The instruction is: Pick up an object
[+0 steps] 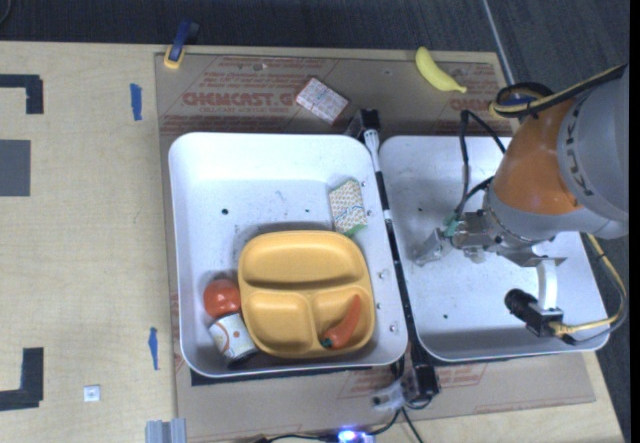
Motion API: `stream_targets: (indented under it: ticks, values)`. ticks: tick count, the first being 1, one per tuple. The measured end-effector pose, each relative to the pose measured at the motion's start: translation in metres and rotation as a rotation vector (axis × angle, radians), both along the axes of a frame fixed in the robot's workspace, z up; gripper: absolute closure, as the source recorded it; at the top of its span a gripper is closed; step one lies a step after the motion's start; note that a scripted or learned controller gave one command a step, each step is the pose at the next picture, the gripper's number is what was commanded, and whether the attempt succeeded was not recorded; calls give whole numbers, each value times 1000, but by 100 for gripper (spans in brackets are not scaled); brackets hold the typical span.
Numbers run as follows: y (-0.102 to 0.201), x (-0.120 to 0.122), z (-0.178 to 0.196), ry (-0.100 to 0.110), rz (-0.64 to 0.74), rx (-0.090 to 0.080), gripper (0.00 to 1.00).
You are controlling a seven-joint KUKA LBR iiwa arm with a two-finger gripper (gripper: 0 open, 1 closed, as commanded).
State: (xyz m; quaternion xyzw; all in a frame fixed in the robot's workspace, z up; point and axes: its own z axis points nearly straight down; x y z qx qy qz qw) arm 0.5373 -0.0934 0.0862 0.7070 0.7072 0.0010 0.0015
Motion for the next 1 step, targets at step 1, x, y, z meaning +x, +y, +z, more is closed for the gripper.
stream_targets:
  ticks: [1]
  values:
    - [-2, -36, 0, -1, 0, 0, 0]
